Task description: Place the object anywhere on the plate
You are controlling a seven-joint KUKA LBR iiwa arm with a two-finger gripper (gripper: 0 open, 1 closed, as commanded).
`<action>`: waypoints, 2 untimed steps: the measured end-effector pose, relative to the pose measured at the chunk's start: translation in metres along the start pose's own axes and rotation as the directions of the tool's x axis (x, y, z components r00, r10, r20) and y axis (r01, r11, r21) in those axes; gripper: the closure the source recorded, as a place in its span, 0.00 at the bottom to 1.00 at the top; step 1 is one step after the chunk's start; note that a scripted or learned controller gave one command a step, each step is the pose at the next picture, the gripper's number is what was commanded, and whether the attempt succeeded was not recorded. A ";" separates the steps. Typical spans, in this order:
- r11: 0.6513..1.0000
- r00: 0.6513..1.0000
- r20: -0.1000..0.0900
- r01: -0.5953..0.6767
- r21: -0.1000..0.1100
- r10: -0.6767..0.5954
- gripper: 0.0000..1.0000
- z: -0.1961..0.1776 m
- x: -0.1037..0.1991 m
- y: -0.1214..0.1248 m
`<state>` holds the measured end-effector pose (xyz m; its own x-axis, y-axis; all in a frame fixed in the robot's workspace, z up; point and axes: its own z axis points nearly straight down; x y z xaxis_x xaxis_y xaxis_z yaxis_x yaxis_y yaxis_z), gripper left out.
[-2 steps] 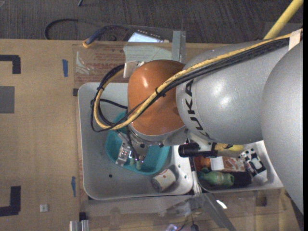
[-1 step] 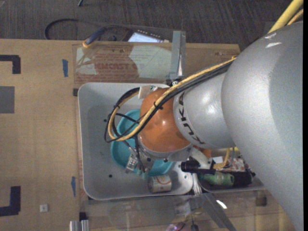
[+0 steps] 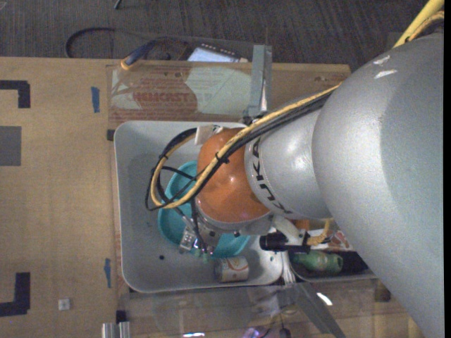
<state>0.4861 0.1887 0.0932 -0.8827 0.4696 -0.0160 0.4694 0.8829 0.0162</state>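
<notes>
arm over round teal plate [image 3: 171,220] in white bin [image 3: 134,189] | gripper [image 3: 199,247] grip: cannot tell | small tan can [image 3: 232,268] beside plate, probably unplaced

Dim, warm, slightly soft overall. Brightest on the grey arm [image 3: 380,139], with white glare spots near its top and a blown sheen on the orange band [image 3: 222,182]. Soft shadow beneath the arm across the white bin [image 3: 130,189]. Dark, murky floor [image 3: 282,13] above. Faint grain throughout.
</notes>
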 end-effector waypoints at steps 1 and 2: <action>0.989 0.989 -0.012 -0.149 0.016 0.149 1.00 -0.040 0.005 -0.002; 0.979 0.978 -0.010 -0.206 0.005 0.206 1.00 -0.023 -0.007 -0.005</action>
<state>0.4892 0.1808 0.1158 -0.7673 0.6413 -0.0019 0.6412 0.7672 0.0140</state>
